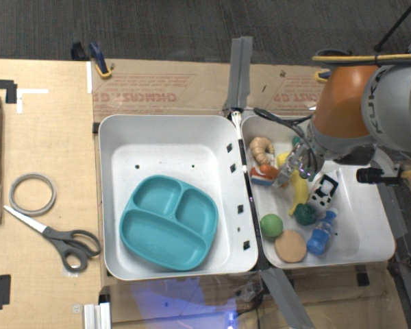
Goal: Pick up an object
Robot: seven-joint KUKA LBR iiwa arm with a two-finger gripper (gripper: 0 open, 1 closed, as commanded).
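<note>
My hand point(294, 164) sits low in the right bin point(370, 249), just beside the banana point(299, 187); finger state undeterminable.

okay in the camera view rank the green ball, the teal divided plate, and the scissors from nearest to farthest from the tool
Measured from the tool, low in the right bin's clutter:
1. Green ball: same right bin, toward its near-left corner.
2. Teal divided plate: in the left bin, across the divider.
3. Scissors: out on the bench, left of both bins.
</note>
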